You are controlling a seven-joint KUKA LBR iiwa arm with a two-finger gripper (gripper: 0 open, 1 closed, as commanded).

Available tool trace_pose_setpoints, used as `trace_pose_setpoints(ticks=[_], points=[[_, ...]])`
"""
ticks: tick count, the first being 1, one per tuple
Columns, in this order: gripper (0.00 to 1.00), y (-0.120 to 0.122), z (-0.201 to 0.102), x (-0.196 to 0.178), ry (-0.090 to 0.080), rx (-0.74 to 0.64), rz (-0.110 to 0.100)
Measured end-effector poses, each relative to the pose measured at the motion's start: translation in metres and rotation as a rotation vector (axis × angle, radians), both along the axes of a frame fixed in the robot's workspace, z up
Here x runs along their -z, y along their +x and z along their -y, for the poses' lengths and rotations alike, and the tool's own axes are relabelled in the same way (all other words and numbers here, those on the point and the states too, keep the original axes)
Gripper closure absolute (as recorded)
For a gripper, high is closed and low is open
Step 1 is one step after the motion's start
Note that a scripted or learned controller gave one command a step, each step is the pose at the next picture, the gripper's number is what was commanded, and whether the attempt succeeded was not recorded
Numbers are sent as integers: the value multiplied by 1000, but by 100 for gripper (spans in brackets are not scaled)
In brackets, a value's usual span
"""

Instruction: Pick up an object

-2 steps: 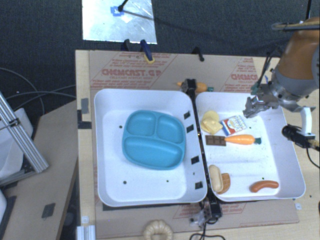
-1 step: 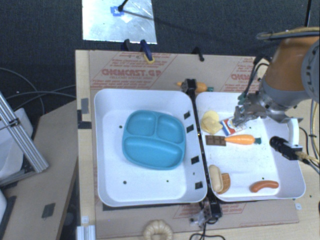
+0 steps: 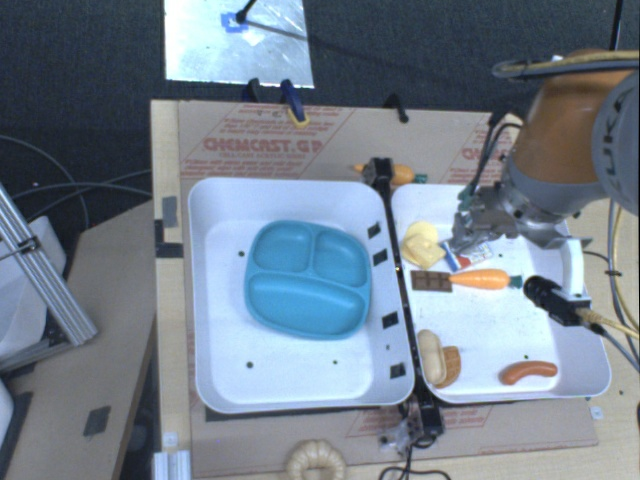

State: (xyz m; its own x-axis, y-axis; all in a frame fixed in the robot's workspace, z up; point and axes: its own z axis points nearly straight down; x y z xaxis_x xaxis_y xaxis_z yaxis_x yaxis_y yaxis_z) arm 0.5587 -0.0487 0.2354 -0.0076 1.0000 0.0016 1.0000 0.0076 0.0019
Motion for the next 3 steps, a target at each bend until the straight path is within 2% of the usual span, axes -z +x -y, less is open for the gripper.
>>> trace_pose_setpoints(ticks=[1, 2, 3], points=[[100, 1, -4, 5, -1, 2, -2], [100, 3, 5, 2, -2, 6, 0], [100, 1, 6, 22, -2, 7, -3]])
